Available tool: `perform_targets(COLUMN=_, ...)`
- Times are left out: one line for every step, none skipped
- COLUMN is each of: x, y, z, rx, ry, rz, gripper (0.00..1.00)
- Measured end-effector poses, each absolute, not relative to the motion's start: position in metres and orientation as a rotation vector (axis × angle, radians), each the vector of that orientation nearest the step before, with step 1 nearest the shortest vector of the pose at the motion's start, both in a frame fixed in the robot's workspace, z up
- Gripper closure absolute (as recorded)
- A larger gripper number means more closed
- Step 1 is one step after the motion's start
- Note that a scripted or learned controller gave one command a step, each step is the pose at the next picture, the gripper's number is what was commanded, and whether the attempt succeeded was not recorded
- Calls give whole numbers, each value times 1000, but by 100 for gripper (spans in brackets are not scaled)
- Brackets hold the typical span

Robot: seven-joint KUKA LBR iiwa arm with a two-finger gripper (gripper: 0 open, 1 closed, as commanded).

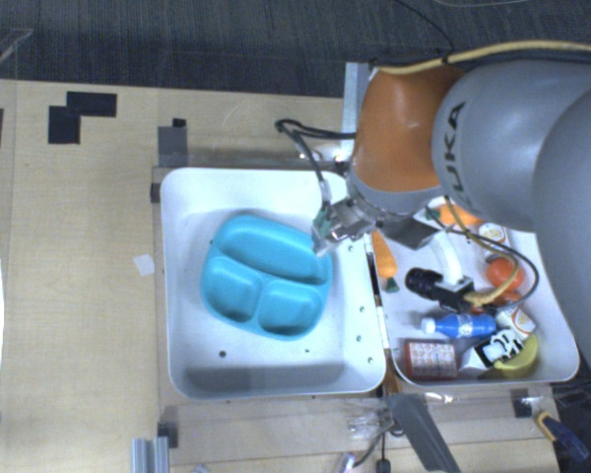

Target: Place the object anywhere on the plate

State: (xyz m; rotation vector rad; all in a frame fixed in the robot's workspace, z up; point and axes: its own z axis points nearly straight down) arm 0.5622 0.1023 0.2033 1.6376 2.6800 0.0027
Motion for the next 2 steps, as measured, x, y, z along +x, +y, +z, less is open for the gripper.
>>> perform_targets(x=540, y=121, z=160, rx=1693, ry=2647, rz=0, gripper=100)
perform_targets(x=521, y=134, z=149, rx=2414, ry=2014, rz=-2, gripper=100)
